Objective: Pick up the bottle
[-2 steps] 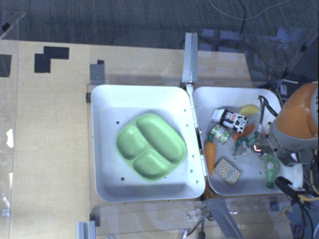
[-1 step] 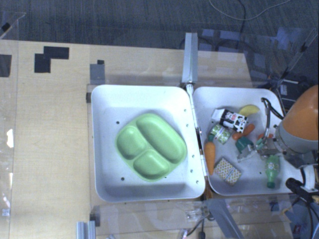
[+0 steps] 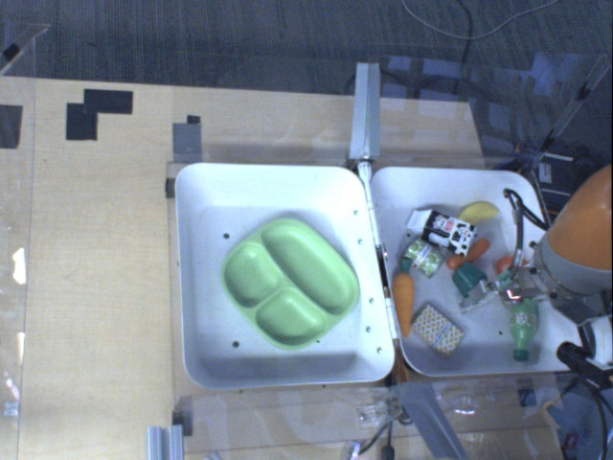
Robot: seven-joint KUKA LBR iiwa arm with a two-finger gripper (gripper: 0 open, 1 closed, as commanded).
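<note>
Green bottle [image 3: 522, 330] lies apparently just below the jaws [image 3: 513, 290].
</note>
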